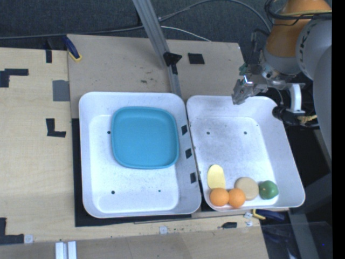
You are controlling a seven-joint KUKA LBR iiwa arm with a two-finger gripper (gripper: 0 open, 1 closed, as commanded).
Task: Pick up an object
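I'm looking down on a robotics lab bench: a pale plywood tabletop (pixel 32 144) patched with black tape marks (pixel 52 127), two shallow white plastic bins (pixel 97 198) set side by side on it, a slanted grey metal rail (pixel 153 31), loose black cables (pixel 215 7) trailing over dark carpet, and the grey industrial arm with its orange band (pixel 294 23)

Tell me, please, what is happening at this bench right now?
A grey arm is set to pick up an object. Its gripper sits over the far rim of the right bin, with nothing seen between its fingers. The small items lie along that bin's near edge: a yellow piece, two oranges, a tan one and a green one. The left bin holds a blue plate.
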